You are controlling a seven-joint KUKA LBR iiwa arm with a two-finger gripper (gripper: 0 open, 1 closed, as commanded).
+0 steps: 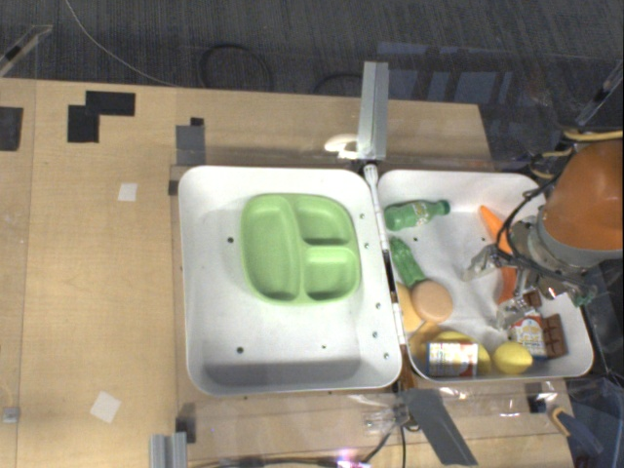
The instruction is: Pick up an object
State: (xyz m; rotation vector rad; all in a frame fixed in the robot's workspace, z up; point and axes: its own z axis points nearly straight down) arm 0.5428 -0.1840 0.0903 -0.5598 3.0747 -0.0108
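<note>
So in the camera view the arm (583, 208) comes in from the right with its orange band sitting over the right bin (458, 185), and the gripper (507, 286) hangs down low inside that bin, near its right side. Honestly can't tell if it's wide or narrow from up here, the wrist and cables blur it all together, and I can't make out anything held.

Stuff around it: an orange carrot-looking piece (494, 224) is just up and left of the gripper, running down behind it. A yellow lemon (513, 358) sits below the gripper near the bin's front edge, with a small red and white packet (528, 335) just beside it and a brown chocolate-bar thing (554, 334) to the right of that. Further left along the front there's a can with a label (452, 358) lying on a yellow item. Left of the gripper is a round tan thing (434, 300), and beyond that two green bottles, one lying flat up top (415, 213) and a darker one (404, 261) angled along the bin's left wall.

Way off to the left, the other bin (210, 359) has a green divided plate (298, 247) in it, well apart from the gripper. Both bins sit on the wooden bench (88, 291).
</note>
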